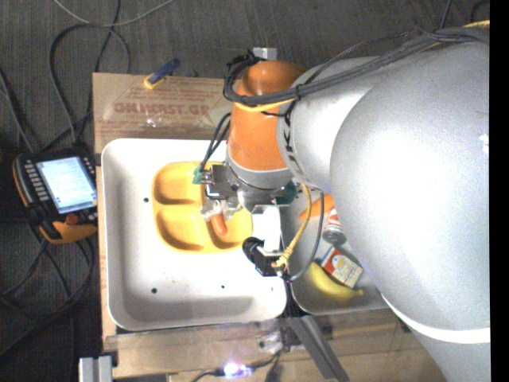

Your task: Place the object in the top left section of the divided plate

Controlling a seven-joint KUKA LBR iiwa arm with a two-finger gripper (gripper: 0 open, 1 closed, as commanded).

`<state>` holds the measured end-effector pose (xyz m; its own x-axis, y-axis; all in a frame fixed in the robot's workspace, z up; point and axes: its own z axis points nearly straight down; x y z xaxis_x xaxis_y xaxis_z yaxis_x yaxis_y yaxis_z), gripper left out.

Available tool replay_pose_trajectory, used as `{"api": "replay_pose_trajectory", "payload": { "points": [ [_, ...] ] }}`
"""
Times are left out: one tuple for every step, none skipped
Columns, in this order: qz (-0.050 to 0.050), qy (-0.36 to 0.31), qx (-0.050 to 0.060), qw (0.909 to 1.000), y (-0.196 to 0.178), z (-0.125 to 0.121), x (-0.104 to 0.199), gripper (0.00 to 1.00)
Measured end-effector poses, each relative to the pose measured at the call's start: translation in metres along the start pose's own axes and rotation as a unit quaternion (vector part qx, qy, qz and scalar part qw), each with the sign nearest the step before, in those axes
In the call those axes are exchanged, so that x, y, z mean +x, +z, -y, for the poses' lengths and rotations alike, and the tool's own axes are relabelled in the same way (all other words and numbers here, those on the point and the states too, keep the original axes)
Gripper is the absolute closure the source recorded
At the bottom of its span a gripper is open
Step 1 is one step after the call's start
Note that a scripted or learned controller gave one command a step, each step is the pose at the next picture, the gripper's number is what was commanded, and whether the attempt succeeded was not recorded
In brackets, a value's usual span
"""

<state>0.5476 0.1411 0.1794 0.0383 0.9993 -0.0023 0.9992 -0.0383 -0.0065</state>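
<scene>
A yellow divided plate (179,205) lies in the left white bin (135,285). Its top left section (176,183) and lower left section (181,229) show bare yellow. The plate's right part is hidden under the arm. My gripper (219,213) hangs over the right side of the plate, pointing down. A small orange-red object (219,226), shaped like a carrot piece, sticks out between the fingertips, and the gripper is shut on it. The object sits over the plate's lower right area, to the right of the ridge between the sections.
The right bin, mostly hidden by the arm, holds a banana (330,285), a small carton (347,267) and a can (334,231). A cardboard sheet (159,110) lies behind the left bin. A teach pendant (60,183) rests at the left.
</scene>
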Motion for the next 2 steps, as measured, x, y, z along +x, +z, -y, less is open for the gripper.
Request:
{"api": "replay_pose_trajectory", "payload": {
  "points": [
    [0.000, 0.000, 0.000, 1.0000, 0.000, 0.000, 0.000, 0.00],
    [0.000, 0.006, -0.001, 1.0000, -0.042, 0.001, 0.041, 0.00]
  ]
}}
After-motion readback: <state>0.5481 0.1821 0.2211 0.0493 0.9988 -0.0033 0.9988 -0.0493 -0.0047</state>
